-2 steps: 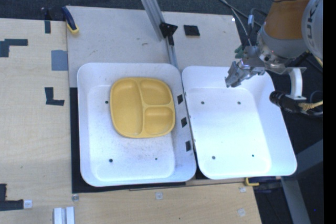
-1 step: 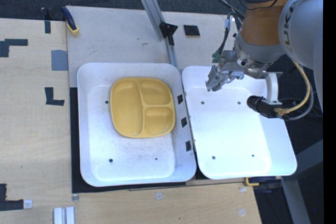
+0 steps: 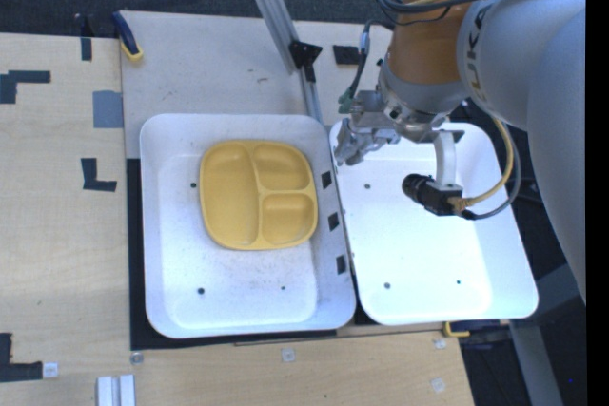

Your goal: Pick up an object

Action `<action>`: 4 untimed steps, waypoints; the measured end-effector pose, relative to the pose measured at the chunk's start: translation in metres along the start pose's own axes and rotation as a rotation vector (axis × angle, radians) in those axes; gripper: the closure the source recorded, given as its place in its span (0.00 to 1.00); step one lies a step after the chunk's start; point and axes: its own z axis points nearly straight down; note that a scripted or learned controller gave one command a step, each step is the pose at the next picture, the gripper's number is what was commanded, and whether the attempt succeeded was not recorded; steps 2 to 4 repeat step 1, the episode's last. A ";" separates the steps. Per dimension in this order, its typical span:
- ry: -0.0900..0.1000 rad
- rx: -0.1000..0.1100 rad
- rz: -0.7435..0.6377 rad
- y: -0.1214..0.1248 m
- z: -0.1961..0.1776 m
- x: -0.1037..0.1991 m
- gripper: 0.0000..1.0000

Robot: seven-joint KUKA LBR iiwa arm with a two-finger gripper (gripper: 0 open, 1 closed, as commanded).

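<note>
— Two shallow white plastic bins sit side by side on the bench; where is the thing to be picked, taking the left bin (image 3: 171,299) as the mark?

— One yellow plastic tray with three compartments (image 3: 258,195) lies flat inside the left bin, in its upper half and nearer its right wall than its left; two compartments sit on its right side, one long one on its left.

— And the arm?

— Its grey body with the orange band (image 3: 440,14) reaches in well to the right of the left bin, above the right bin (image 3: 447,280); the metal two-finger gripper (image 3: 349,150) hangs just past the left bin's upper right corner, over the near-left corner of the right bin.

— What does the tool have hold of?

— Nothing shows between the tips; how far apart they stand I cannot tell, for the metal parts blur together at that spot; the gripper is apart from the yellow tray, with the left bin's right wall between them.

— Anything else close by?

— One black cylindrical fitting (image 3: 430,193) with a yellow cable hangs off the wrist, over the right bin; a slanted grey metal rail (image 3: 269,0) runs up from the left bin's upper right corner.
</note>
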 end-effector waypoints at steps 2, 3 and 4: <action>0.000 0.000 0.000 0.014 0.006 0.061 1.00; 0.000 0.000 0.000 0.014 0.006 0.061 1.00; 0.000 0.000 0.000 0.014 0.006 0.061 1.00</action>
